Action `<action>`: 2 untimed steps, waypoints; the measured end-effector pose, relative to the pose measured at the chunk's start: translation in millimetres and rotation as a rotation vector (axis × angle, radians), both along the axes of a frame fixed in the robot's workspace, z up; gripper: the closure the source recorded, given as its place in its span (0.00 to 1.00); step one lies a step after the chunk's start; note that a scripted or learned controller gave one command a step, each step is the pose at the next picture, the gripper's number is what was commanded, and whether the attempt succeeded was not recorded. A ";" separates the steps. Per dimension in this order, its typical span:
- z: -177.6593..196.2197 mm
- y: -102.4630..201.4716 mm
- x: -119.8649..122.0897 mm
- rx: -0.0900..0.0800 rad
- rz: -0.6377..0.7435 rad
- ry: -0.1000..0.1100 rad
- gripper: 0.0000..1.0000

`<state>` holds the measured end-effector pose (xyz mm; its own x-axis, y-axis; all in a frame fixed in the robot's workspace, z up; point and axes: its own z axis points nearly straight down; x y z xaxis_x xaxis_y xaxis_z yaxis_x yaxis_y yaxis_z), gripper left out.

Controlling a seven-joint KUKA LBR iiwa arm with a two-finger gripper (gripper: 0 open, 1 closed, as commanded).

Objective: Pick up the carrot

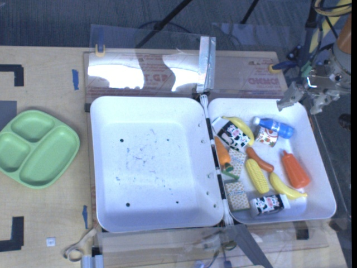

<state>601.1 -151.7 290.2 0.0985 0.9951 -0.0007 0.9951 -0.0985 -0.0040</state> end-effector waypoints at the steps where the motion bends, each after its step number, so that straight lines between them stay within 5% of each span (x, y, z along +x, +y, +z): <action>1: -100.2 14.5 -59.6 0.002 0.013 0.002 0.00; 2: -128.5 -17.2 -57.9 0.003 -0.052 0.004 0.00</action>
